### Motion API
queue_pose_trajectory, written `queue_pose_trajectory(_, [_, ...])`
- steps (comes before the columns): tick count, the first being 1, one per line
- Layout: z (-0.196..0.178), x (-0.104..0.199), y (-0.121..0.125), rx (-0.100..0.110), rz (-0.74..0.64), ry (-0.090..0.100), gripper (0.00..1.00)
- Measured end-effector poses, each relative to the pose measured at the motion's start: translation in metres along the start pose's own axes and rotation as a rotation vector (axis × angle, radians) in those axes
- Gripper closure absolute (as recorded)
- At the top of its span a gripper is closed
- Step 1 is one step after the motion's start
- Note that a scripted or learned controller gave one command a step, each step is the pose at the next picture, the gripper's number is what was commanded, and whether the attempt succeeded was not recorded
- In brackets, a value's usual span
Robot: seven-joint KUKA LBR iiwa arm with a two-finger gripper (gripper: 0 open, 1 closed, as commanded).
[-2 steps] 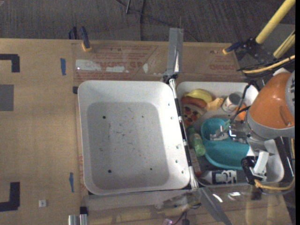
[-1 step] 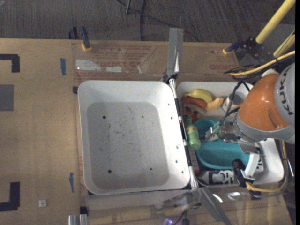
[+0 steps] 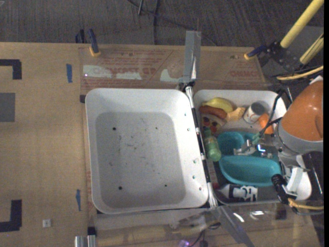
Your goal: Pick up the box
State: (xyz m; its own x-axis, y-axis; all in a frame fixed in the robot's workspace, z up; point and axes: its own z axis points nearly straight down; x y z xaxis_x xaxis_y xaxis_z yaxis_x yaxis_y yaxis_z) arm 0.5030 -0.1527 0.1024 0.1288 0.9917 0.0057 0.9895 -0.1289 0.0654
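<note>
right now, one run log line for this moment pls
task: pick up the box | end effector: low in right bin, over teal dishes | hold: none seen | left bin: no objects

Left of the claw (image 3: 250, 147) you meet a crowded right bin (image 3: 234, 94): a teal bowl (image 3: 251, 170) right under it, a green bottle (image 3: 211, 147) farther left, a banana (image 3: 220, 104) and white cup (image 3: 254, 110) beyond. Past the divider, the left bin (image 3: 140, 149) gives you wide open floor.
</note>
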Motion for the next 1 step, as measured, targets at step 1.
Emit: queue_pose_trajectory(1, [0.0002, -0.0143, 0.0051, 0.000, -0.090, 0.010, 0.00])
